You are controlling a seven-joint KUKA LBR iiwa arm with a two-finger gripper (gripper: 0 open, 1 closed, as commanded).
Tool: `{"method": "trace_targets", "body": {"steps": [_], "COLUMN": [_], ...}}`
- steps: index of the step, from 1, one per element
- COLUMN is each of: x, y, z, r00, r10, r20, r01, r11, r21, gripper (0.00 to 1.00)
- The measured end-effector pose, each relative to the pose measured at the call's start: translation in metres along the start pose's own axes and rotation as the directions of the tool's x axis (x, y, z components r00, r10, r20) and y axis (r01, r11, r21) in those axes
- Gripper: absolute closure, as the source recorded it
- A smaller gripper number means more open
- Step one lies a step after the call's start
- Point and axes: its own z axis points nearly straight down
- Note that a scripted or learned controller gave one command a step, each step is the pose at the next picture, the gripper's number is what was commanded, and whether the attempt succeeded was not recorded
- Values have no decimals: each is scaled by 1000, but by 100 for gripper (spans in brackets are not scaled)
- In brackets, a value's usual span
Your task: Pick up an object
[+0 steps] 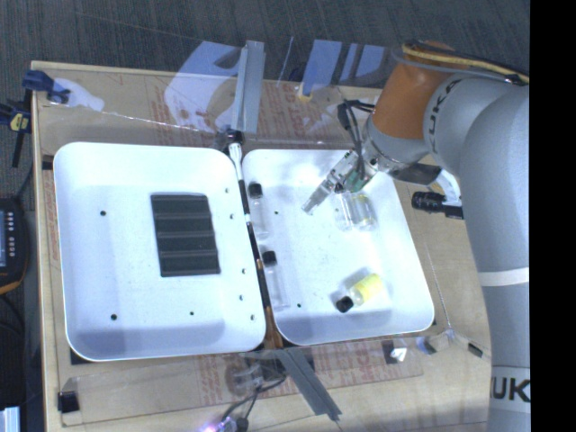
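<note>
The hand [335, 187] hovers, its grip unreadable, over the clear plastic bottle [357, 211]; next move: descend and grasp.

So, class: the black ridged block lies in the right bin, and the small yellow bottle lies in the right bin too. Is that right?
Not quite. The camera view shows the black ridged block in the left bin; the small yellow bottle does lie in the right bin.

- A robotics lab or test cell; a grey industrial arm [486, 178] reaches over a wooden bench [135, 88]
- Two white bins [90, 331] sit side by side; clamps and cables line the edges
</note>
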Motion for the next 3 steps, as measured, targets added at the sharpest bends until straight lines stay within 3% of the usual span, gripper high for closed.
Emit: {"method": "trace_targets", "body": {"steps": [1,2,3], "x": [26,28,32], "y": [16,-32,-33], "z": [28,-66,30], "r00": [999,998,993], "r10": [-35,-58,-118], "r20": [-2,1,-4], "r01": [35,58,118], "r11": [999,998,993], "r21": [0,0,2], "gripper": [0,0,0]}}
